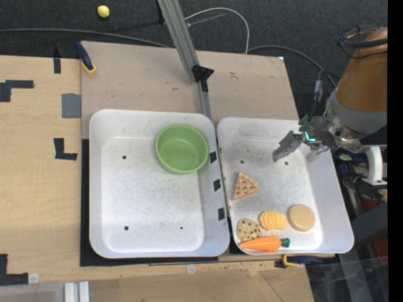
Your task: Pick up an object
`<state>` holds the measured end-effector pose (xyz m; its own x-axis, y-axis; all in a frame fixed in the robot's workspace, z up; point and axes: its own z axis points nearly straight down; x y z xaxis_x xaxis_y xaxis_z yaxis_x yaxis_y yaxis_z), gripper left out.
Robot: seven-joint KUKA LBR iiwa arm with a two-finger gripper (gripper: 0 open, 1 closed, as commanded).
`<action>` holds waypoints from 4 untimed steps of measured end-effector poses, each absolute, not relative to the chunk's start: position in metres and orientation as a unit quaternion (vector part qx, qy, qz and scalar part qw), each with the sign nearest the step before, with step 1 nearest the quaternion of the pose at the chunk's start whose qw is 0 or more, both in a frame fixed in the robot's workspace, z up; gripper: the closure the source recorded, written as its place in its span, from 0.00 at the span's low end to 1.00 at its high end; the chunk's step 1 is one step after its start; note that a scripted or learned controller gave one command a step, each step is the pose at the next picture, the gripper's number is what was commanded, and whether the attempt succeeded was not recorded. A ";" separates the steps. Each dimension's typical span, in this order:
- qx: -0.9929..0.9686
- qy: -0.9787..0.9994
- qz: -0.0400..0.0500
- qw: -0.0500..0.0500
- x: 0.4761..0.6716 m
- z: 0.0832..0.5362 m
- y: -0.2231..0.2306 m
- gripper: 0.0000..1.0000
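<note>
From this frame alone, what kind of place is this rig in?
Most likely a robotics lab pick-testing bench. Two white bins, left bin and right bin, sit on a taped board; toy food like the pizza slice and carrot lies inside; cables trail past.

Honestly no readable text, labels, brand names or numbers anywhere here, not on the two white bins (101,168), the wooden bench (38,187), the toy food or the arm at the right of the frame.
</note>
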<state>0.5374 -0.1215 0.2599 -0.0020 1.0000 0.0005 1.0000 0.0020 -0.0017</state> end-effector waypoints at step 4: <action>-0.706 -0.708 -0.002 0.000 0.531 0.112 -0.118 1.00</action>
<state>0.5306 -0.1178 0.1116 -0.0023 1.0000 0.0031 1.0000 0.0023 0.0022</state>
